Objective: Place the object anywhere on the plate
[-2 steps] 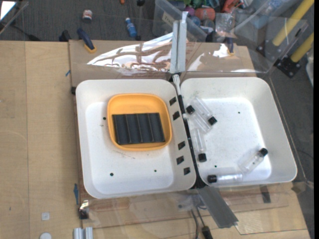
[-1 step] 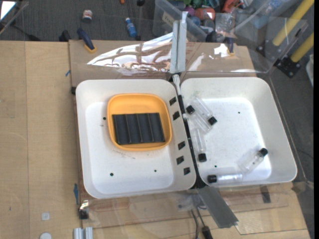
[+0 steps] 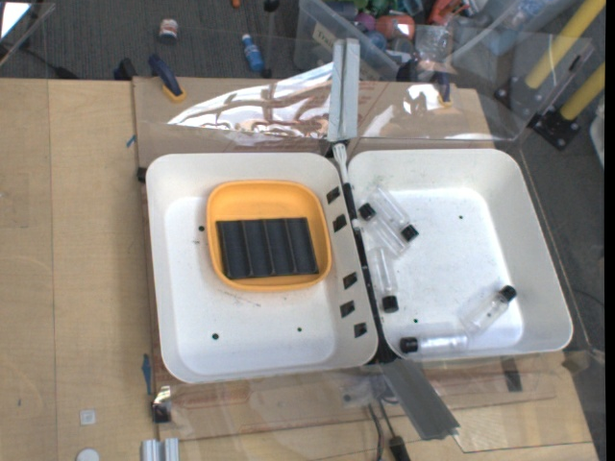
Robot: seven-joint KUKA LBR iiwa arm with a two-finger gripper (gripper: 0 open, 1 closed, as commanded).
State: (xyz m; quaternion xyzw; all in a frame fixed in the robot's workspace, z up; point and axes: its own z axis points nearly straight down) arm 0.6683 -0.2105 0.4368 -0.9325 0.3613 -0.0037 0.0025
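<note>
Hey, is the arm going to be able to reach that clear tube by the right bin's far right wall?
Probably yes. The clear tube lies alone on the right bin floor, nothing on it, though it sits close to the sloped wall.

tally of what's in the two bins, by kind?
Clear vials with black caps, right bin: 4 ()
Orange plate, left bin: 1
Black ribbed block on the plate: 1
Total: 6

A pale wooden bench [image 3: 58, 257] fills the foreground — beyond it, dark grey carpet [image 3: 96, 17] and a clear tub of bright toys [image 3: 404, 8].
</note>
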